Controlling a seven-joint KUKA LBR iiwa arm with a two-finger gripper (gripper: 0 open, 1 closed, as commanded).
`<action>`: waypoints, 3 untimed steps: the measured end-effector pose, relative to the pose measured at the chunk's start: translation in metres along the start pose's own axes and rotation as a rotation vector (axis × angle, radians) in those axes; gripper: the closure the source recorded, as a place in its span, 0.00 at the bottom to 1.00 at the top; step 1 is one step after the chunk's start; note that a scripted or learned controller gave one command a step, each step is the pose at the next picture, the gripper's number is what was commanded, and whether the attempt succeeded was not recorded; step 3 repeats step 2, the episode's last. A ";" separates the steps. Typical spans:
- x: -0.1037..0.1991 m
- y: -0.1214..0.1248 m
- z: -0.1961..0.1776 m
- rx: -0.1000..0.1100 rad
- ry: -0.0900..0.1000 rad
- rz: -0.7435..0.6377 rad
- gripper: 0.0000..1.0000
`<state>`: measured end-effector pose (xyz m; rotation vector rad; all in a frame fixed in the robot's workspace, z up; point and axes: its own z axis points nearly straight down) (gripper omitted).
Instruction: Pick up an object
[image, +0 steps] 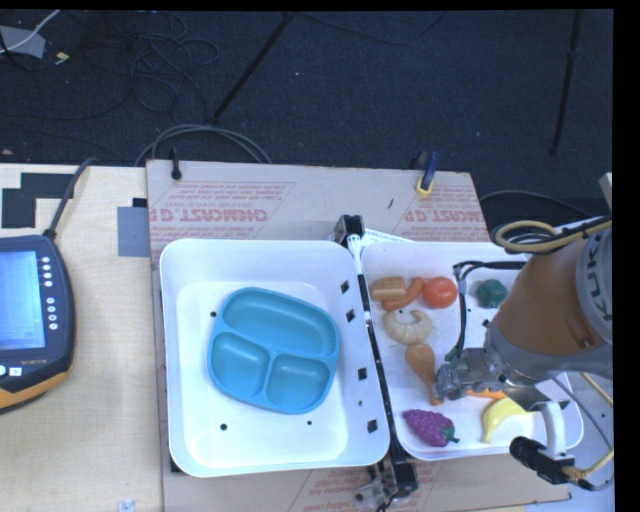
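The right bin (384, 402) holds toy food: a brown bread piece (391, 291), a red tomato (439, 292), a green piece (491, 292), a pale ring-shaped piece (408, 324), a tan drumstick (423, 362), purple grapes (430, 427) and a yellow banana (500, 419). My gripper (452, 384) is low in this bin, just right of the drumstick's lower end and above the grapes. The wrist hides its fingertips. An orange scrap (487, 394) peeks out under the wrist.
A blue three-compartment plate (272, 348) lies in the left bin (190, 340). The bins meet at a black-clipped divider (365, 340). A tablet (28, 310) rests on the bench at far left. Cables loop behind the right bin.
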<state>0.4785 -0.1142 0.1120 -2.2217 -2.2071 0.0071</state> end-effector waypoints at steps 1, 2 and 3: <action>0.065 0.003 -0.176 -0.019 -0.003 -0.015 1.00; 0.104 0.019 -0.149 -0.002 -0.003 -0.009 1.00; 0.104 0.019 -0.149 -0.002 -0.003 -0.009 1.00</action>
